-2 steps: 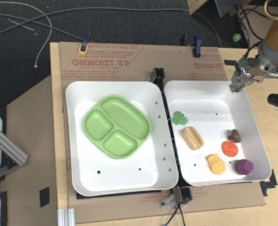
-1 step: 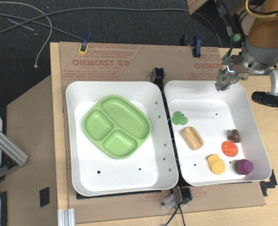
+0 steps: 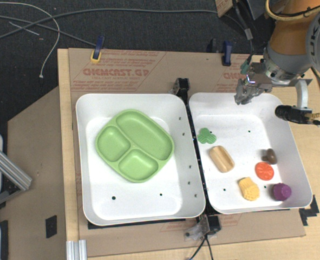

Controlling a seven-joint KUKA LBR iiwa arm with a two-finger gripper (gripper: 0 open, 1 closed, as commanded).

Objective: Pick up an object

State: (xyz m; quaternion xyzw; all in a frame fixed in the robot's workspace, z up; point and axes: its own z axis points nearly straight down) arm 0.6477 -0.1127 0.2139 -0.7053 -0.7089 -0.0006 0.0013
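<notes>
Hand (image 3: 247,95) above right bin's (image 3: 298,161) far edge, grip state unclear, five small toys, one green plate (image 3: 135,145)

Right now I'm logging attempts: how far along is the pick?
Nothing looks picked yet: the tan bread-shaped block, orange round toy and purple round toy lie in the right white bin. The gripper hangs over its far rim. Descent and grasp remain.

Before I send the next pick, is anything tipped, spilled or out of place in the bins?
Nothing stands out. The green divided plate lies flat in the left bin, turned at an angle. The five small toy foods lie apart in the right bin. The gripper hangs over that bin's far edge.
</notes>
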